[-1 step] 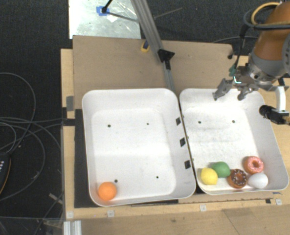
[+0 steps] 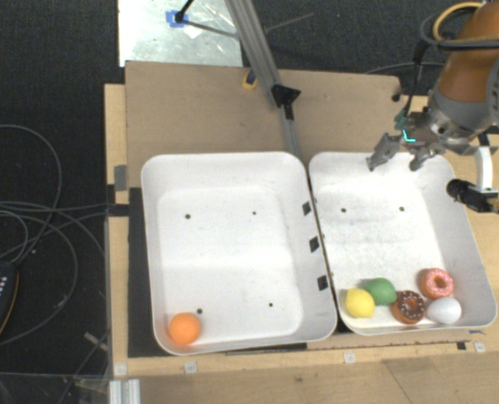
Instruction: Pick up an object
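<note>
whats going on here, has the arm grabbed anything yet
Not yet. The gripper hangs open over the far end of the right bin with nothing between its fingers. The things to pick sit along that bin's near edge: a yellow ball, a green piece, a chocolate donut, a pink donut and a white ball. An orange ball lies in the left bin.

Both white bins [image 2: 232,171] look like smooth, slightly glossy plastic. The bench [image 2: 333,108] under them is matt brown board, like cardboard or wood. At the lower right, the pink doughnut [image 2: 436,283] and white ball [image 2: 443,311] shine like plastic; the orange ball [image 2: 183,328] at the lower left looks matt.
</note>
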